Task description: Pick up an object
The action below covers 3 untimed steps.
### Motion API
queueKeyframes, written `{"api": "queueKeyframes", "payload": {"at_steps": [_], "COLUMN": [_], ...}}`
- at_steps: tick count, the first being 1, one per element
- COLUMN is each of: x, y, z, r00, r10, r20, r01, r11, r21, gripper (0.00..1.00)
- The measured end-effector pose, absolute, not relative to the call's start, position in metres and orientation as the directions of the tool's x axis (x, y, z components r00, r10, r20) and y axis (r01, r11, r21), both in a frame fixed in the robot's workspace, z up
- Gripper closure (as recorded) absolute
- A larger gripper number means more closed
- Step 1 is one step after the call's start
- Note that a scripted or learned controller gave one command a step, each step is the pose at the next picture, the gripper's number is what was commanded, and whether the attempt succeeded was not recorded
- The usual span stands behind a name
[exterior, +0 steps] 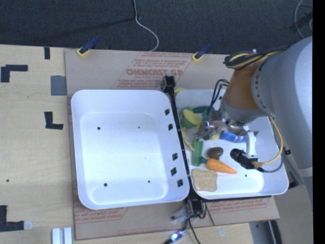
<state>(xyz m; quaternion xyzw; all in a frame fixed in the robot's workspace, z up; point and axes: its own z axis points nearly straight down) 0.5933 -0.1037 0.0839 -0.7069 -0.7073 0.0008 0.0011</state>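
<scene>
The right bin [264,187] holds a small heap of objects: a yellow banana-like piece [190,117], a green block [197,152], a brown rounded lump [215,152], an orange carrot [221,166], a tan slice like bread [204,180] and a blue item [232,135]. My gripper [208,129] hangs low over the heap, between the yellow piece and the blue item, just above the green block. The wrist and its cables cover its tips.
The left bin [122,146] lies beside the right one, with a black divider [175,131] between them. The grey arm with its orange band [244,93] spans the right bin's far half. A black connector [242,158] and yellow cable dangle near the carrot.
</scene>
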Motion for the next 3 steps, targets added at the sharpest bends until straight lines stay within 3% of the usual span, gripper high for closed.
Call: {"api": "queueKeyframes", "payload": {"at_steps": [1, 2, 3], "x": [0.487, 0.571, 0.553], "y": [-0.109, -0.068, -0.017], "z": [0.085, 0.191, 0.203], "r00": [0.004, -0.009, -0.007], "r10": [1.0, 1.0, 1.0], "r20": [0.0, -0.001, 0.002], "r01": [1.0, 1.0, 1.0], "r11": [-0.004, 0.009, 0.007], "r21": [-0.003, 0.015, -0.001], "gripper": [1.0, 1.0, 1.0]}}
